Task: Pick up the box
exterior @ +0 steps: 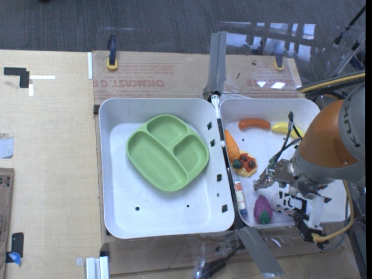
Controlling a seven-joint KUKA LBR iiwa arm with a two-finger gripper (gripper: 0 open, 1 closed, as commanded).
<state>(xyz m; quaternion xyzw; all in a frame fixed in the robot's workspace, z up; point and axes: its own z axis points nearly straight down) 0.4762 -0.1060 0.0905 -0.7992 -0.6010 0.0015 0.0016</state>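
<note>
In the right bin [302, 106], a white box with black print [289, 202] lies near the front wall, partly covered by the arm. My gripper [272, 178] hangs low over the bin just above and left of the box. Behind it rises the wrist with its orange band [328, 141]. Whether the gripper touches the box is hidden.
The right bin also holds an orange sausage [254, 123], a yellow banana [283, 128], a carrot [231, 146], a small red and yellow toy [245, 164] and a purple toy [263, 208]. A green divided plate [167, 151] lies in the left bin [107, 173].
</note>
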